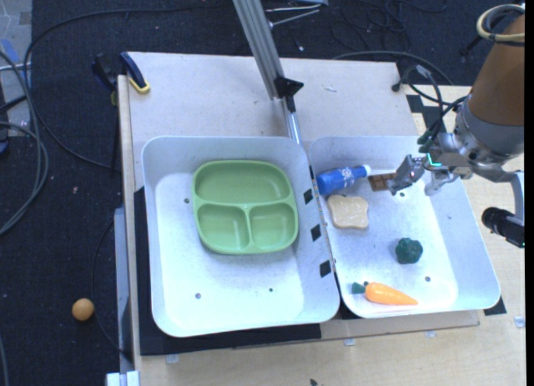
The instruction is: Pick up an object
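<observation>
Right bin: blue bottle (342,178) on its side, bread slice (348,212), green lump (409,250), carrot (388,294).

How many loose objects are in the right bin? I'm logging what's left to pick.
4: a blue bottle at the far left, bread slice just below it, dark green lump mid-bin, toy carrot at the near edge.

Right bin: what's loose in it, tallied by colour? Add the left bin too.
Right bin:
Blue: 1, bottle
Tan: 1, bread slice
Dark green: 1, lump
Orange: 1, carrot
Brown: 1, small piece by the bottle
Left bin:
Light green: 1, divided plate
Total: 6
</observation>
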Motion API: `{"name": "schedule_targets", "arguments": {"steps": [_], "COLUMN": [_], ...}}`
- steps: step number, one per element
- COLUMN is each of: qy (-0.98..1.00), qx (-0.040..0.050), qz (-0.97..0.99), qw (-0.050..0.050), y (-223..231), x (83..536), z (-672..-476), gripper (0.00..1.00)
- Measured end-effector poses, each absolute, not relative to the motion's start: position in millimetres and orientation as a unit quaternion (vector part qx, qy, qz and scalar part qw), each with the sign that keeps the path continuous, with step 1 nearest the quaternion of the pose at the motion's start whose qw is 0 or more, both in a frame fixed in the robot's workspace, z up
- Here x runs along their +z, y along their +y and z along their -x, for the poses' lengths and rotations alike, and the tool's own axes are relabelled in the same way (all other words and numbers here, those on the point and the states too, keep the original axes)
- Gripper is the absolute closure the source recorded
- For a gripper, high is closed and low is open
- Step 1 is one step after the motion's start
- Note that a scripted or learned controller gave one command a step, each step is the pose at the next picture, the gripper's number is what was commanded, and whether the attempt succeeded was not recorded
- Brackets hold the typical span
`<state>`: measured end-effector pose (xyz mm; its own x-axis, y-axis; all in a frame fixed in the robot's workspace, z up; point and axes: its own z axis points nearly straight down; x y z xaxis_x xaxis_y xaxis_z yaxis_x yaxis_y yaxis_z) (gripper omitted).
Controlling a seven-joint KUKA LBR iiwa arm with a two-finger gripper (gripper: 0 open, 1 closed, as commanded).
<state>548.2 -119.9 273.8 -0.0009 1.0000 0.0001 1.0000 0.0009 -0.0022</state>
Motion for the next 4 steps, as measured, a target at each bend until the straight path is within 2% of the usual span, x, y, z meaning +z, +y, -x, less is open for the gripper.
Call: {"name": "schedule_targets", "arguments": {"steps": [1, 2, 4], "qy": [-0.708, -0.707, -0.707], "qx": [0.0003, 0.0016, 0.0015], "qz": [0.707, 0.707, 0.707], "qw": [0.000, 0.002, 0.002], "y": [-119.9, -111.1, -110.2], "x": [274.3, 223.6, 135.1], "z": [-548.5, -553.3, -544.0], "gripper": [0.00, 0.00, 0.00]}}
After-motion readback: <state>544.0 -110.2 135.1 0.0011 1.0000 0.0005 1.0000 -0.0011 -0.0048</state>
